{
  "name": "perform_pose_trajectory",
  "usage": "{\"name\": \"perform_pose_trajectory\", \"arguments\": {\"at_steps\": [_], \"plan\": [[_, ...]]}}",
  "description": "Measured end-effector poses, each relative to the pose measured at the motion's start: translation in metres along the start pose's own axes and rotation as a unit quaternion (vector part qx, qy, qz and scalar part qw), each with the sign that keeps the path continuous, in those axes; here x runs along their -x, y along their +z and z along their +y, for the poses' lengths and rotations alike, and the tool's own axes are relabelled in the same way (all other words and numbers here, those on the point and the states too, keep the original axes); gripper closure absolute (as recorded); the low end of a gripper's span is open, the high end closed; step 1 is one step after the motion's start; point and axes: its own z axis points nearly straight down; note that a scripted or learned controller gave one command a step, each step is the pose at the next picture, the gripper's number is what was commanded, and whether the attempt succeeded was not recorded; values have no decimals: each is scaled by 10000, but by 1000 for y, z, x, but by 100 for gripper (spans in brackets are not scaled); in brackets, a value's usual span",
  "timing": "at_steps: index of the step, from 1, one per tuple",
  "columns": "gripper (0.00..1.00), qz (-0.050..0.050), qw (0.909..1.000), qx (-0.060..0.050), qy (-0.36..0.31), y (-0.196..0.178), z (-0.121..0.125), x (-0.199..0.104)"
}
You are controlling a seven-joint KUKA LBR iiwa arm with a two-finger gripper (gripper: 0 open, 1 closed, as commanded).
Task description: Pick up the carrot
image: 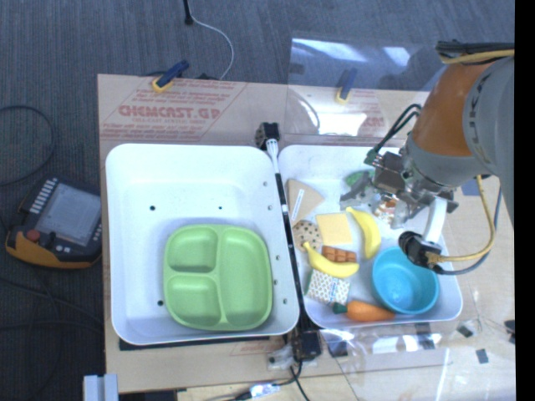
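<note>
The orange carrot (369, 312) lies along the front wall of the right bin (451, 306), just below the blue bowl (404, 281) and to the right of a small patterned box (328, 288). My gripper (382, 195) hangs over the back half of the same bin, well behind the carrot, with the bowl and a banana (364, 229) between them. It is not touching the carrot. A small green item (361, 176) lies beside the gripper at the bin's back.
A second banana (333, 263), a yellow block (333, 226), a cookie (306, 231) and a tan wedge (306, 197) crowd the right bin's left half. A green divided plate (219, 274) sits in the left bin (134, 182). A cable loops by the bowl.
</note>
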Motion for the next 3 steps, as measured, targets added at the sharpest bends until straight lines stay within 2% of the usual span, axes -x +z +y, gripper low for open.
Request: {"name": "perform_pose_trajectory", "arguments": {"at_steps": [1,2,3], "plan": [[0,-3,9984,-60,566,104,-28,30],[0,11,9872,20,1593,127,12,14],[0,12,9881,-2,1540,82,19,17]]}}
